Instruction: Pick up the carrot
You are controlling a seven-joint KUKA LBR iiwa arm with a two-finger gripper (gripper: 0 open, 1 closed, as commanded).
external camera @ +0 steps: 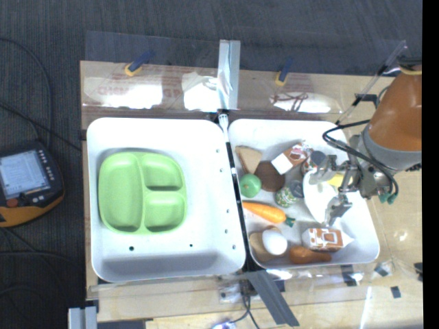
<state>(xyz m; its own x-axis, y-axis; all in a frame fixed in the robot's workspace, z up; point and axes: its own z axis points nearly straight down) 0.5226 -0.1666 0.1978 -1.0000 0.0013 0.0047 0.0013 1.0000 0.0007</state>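
Over in the right-hand shallow white bin (368,251), the orange plastic carrot (264,212) is lying on its side near the left wall, green stem end pointing right. It's just below a small green ball (250,184) and just above a white egg (275,242). The grey two-finger gripper (336,208) hangs over the right half of that bin, well apart from the carrot, nothing in it; can't tell how it's set. A green sectioned plate (142,191) sits in the left white bin (103,256).
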